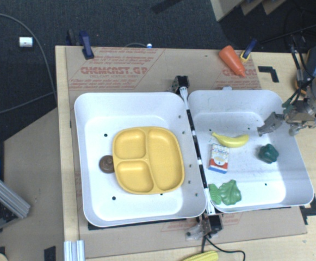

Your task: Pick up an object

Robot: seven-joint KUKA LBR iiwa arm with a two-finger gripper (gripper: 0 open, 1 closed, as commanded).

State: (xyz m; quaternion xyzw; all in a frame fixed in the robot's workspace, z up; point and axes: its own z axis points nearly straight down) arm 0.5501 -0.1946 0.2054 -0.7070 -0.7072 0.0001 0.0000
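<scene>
Dark carpet surrounds your desk [38,162], which carries a cardboard sheet [119,64] and two white bins side by side. Your left bin [87,113] holds a yellow divided plate [147,160] with three compartments, and a small brown disc [106,164] lies touching the plate's left edge. Your right bin [293,184] holds four things: a banana [231,140] near the middle, a small red-and-white carton [219,159] just below it, a green leafy toy [225,193] near the front left corner, and a dark green lump [268,153] to the right, well apart from the carton. Your gripper [269,125] comes in over the right bin's right rim, at the back right part of the bin, above and slightly right of the green lump and right of the banana. You cannot tell from this angle whether it is open or closed, and nothing shows in its grasp. An orange carrot toy [232,61] lies on the cardboard behind the right bin, with a blue clamp [85,44] at the sheet's back left.
</scene>
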